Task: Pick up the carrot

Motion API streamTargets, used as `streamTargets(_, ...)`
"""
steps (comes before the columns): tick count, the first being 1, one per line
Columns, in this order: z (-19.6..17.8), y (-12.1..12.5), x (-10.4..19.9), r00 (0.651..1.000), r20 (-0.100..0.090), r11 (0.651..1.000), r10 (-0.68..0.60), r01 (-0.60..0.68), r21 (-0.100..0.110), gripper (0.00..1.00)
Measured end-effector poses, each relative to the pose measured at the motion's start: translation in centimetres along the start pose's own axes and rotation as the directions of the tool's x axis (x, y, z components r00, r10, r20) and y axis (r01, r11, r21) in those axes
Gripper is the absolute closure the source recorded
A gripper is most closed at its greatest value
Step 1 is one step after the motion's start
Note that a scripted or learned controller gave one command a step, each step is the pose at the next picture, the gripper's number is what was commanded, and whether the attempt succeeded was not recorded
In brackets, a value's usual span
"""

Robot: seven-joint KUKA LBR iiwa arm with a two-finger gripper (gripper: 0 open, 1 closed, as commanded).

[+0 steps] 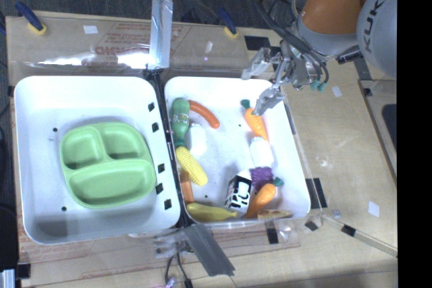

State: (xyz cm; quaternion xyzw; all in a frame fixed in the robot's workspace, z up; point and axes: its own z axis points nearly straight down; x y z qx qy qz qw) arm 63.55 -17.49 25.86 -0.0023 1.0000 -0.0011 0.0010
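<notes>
Right now the hand [275, 92] sits over the far right part of the right bin [300, 165], w/ the carrot [255, 121] lying just below and a bit left of it from this camera. The carrot's green top points toward the bin's back wall, orange tip toward the front, so its long axis runs roughly back-to-front w/ a slight tilt, close along the right wall. One finger [268, 100] reaches down nearly to the carrot's green end; looks touching or just beside it, can't say which. Fingers seem parted some, but how wide can't be told from this slanted look, and nothing is visibly clamped between them, so no grip on the carrot that I can confirm. The grey arm comes in from the right, over the tabletop [341, 145]. Watch out: a 2nd orange carrot-like item [264, 194] sits near the front right corner by a purple thing [262, 176], well apart from the hand; the one under the hand is the nearer target. A white piece [262, 150] lies right at the near carrot's tip. Judging by this, the next move prob. needs the hand to shift slightly toward the bin front to centre on the carrot body and close across its short axis. Left bin holds a green tray [108, 162].
</notes>
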Motion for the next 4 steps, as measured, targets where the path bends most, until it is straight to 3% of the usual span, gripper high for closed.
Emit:
streamTargets(1, 12.8, -1.9, -1.9, 0.995, -0.014, 0.995, 0.103, -0.103, -0.004, 0.0)
streamTargets(2, 16.7, -3.3, 0.2, 0.997, -0.002, 0.997, 0.078, -0.078, -0.002, 0.0)
streamTargets(3, 15.3, -3.1, -0.1, 0.998, 0.005, 0.998, 0.068, -0.068, 0.0, 1.0)
streamTargets(4, 11.5, -3.0, 3.9, 0.912, -0.002, 0.912, 0.41, -0.41, -0.001, 1.0)
